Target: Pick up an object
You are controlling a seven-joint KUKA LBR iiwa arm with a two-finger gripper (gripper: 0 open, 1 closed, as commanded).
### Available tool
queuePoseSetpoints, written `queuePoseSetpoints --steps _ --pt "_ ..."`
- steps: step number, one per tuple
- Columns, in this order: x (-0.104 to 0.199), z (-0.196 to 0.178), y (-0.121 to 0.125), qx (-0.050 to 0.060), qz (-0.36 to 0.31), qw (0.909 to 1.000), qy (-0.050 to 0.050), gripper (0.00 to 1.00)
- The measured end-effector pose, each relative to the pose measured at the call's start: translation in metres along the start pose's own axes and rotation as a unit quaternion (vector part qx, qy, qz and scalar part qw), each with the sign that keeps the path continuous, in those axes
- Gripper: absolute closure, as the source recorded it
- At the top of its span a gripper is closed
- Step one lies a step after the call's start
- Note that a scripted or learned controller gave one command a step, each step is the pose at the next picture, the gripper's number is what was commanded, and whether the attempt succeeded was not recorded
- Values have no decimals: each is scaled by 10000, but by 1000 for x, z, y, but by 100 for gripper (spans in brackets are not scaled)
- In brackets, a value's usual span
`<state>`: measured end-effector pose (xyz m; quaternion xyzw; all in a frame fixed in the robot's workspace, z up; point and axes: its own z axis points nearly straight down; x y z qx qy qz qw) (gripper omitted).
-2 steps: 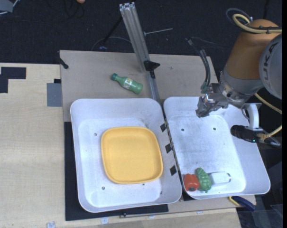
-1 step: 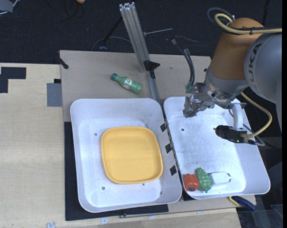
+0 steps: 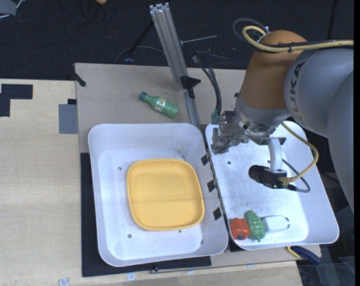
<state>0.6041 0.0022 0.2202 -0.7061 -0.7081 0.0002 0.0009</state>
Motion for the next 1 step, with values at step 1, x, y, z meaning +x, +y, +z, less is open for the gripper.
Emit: queuePoseSetpoints --steps 1 --pt "54 -13 -8 -9 -2 10000 1 100"
